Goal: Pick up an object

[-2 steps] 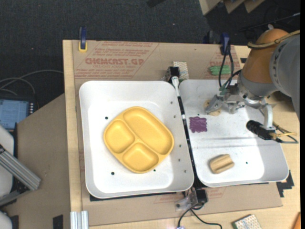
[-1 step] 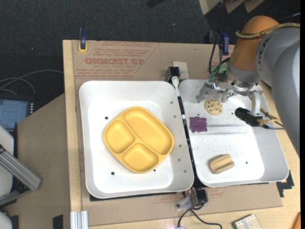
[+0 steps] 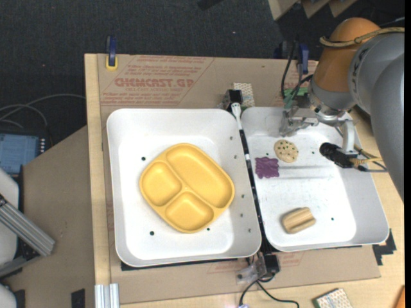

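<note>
Overhead slanted view of a wooden bench (image 3: pixel 160 82) bearing two shallow white bins side by side. The left bin (image 3: pixel 122 172) holds a yellow divided plate (image 3: pixel 186 186) with three compartments, lying flat near the bin's middle and turned at an angle. A black strip runs between the bins where their inner rims meet. In the right bin (image 3: pixel 347 204) lie three small things: a purple scrap (image 3: pixel 267 167) close to the left wall, a round speckled cookie (image 3: pixel 286 150) just above and to the right of it, and a tan bread roll (image 3: pixel 298 219) nearer the front edge, well apart from the other two. The grey arm with its orange band (image 3: pixel 337 56) enters at upper right. Its gripper (image 3: pixel 295 122) hangs over the back of the right bin, just above the cookie; whether its fingers are spread or pressed together cannot be told, and nothing is seen between them
</note>
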Robot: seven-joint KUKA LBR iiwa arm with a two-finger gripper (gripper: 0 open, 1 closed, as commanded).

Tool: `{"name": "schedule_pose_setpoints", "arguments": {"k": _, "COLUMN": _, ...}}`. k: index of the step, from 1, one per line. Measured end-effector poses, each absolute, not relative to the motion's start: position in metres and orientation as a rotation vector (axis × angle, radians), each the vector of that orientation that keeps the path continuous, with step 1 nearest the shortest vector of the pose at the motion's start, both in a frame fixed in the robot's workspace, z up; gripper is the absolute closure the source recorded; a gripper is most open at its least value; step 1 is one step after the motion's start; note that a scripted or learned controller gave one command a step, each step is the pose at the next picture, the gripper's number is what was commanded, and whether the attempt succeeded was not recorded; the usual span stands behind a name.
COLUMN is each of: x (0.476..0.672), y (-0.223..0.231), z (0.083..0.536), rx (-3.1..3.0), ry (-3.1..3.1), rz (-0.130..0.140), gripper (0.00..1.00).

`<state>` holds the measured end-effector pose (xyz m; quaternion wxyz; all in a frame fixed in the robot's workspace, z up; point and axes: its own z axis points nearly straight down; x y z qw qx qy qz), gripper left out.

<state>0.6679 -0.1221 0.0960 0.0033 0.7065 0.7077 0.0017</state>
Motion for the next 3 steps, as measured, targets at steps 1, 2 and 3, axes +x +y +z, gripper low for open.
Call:
{"name": "schedule_pose_setpoints", "arguments": {"k": 1, "x": 0.668, "y": -0.122, "z": 0.095, "rx": 2.215, "ry": 2.219, "rz": 0.004, "gripper": 0.0}}
{"name": "schedule_pose_setpoints", "arguments": {"k": 2, "x": 0.6, "y": -0.119, "z": 0.084, "rx": 2.229, "ry": 2.223, "rz": -0.006, "gripper": 0.0}}
{"name": "schedule_pose_setpoints", "arguments": {"k": 3, "x": 0.633, "y": -0.118, "z": 0.085, "rx": 2.217, "ry": 2.219, "rz": 0.004, "gripper": 0.0}}
